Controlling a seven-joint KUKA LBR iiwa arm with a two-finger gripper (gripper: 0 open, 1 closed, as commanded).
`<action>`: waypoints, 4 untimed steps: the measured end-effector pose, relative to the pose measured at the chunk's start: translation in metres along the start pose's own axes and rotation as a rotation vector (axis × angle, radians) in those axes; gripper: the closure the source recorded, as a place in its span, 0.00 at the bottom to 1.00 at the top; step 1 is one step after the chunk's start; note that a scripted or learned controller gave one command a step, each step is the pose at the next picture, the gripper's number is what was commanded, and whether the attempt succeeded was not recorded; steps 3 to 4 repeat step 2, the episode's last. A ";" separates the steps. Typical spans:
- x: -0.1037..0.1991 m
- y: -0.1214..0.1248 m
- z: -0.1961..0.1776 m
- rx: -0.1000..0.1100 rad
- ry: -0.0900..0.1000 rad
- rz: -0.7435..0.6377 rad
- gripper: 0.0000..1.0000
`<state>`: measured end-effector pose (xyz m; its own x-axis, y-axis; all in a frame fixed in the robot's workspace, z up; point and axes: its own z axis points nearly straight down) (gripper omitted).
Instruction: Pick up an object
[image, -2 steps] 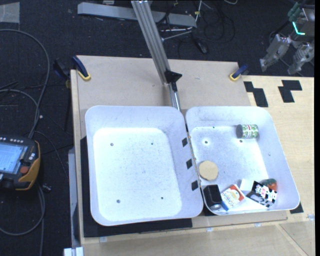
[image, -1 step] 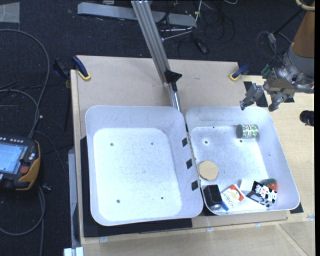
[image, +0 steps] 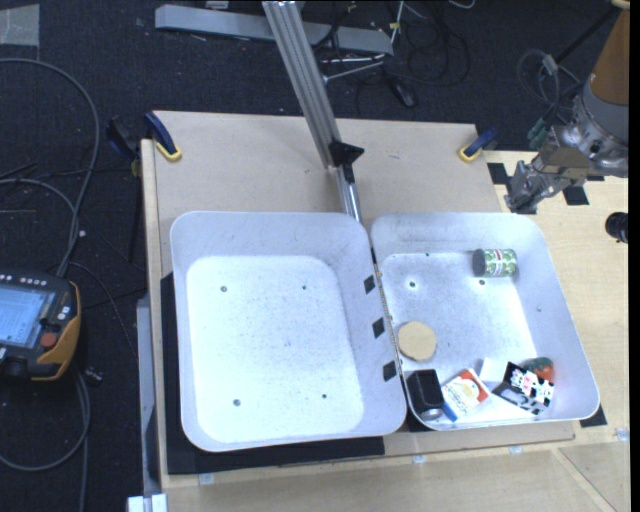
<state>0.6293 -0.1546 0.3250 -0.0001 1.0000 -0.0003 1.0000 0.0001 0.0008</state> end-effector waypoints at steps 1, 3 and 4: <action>0.136 -0.004 -0.054 -0.002 0.002 -0.007 1.00; 0.209 -0.003 -0.065 0.000 0.002 -0.006 1.00; 0.209 -0.003 -0.065 0.000 0.002 -0.006 1.00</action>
